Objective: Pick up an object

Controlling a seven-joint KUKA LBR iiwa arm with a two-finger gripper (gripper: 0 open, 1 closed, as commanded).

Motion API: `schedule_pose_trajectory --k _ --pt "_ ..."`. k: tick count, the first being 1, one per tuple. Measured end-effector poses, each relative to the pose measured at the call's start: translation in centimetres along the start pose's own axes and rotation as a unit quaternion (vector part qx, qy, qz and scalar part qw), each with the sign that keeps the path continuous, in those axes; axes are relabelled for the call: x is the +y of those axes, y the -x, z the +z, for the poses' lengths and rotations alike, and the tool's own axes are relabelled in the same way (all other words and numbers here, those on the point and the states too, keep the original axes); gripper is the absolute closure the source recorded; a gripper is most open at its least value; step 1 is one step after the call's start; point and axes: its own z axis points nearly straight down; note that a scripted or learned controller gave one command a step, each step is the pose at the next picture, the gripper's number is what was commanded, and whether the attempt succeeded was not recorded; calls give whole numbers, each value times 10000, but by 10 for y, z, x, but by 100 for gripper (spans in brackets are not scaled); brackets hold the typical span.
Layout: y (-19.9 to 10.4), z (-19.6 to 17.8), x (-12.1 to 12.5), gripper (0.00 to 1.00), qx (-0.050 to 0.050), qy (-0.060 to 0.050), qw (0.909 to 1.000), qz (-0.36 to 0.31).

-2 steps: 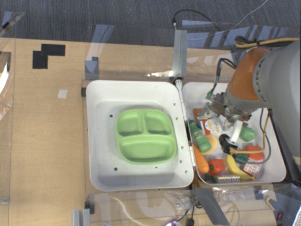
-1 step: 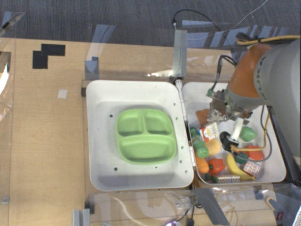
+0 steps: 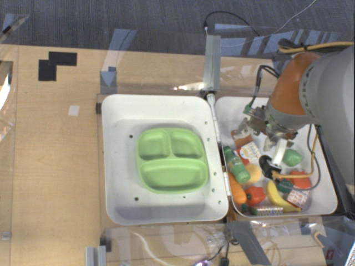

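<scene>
Bottle (image 3: 238,169) lay just left of my tool (image 3: 267,147) in the right bin (image 3: 328,201), its length running near to far; I couldn't tell if the tool was open.

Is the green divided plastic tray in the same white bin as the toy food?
No, the green tray lies alone in one bin, the toy food in the other.

You have two white bins (image 3: 119,215) on the desk (image 3: 50,165), one green plate (image 3: 172,159) at nine o'clock, one banana (image 3: 280,197) and one carrot (image 3: 237,190) at four o'clock.
</scene>
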Motion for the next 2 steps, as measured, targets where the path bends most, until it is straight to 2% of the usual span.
schedule_pose_trajectory --k 1,2 --pt "7 13 -16 0 -23 -37 9965 -841" --pt "5 2 -14 100 -15 -25 9964 -846"
